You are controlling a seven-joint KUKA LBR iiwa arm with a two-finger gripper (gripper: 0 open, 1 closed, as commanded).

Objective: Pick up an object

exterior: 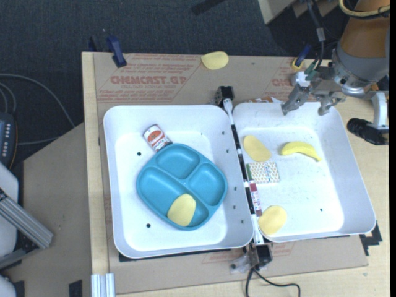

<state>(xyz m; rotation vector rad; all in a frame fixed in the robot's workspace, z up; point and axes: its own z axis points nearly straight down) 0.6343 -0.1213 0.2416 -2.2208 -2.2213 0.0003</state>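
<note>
the jaws (309,101) hang spread open and empty above the far edge of the right bin (346,184), with the banana (300,150) lying flat on the bin floor just beyond and below them. risk 1: the curved banana may roll or slip out as the jaws close. risk 2: a descent this near the wall may strike the rim.

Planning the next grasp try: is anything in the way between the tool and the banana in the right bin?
Nothing visible does. The tool hangs open over the right bin's far edge, and the banana lies apart on bare white floor just nearer the camera, with the yellow chip off to its side.
</note>
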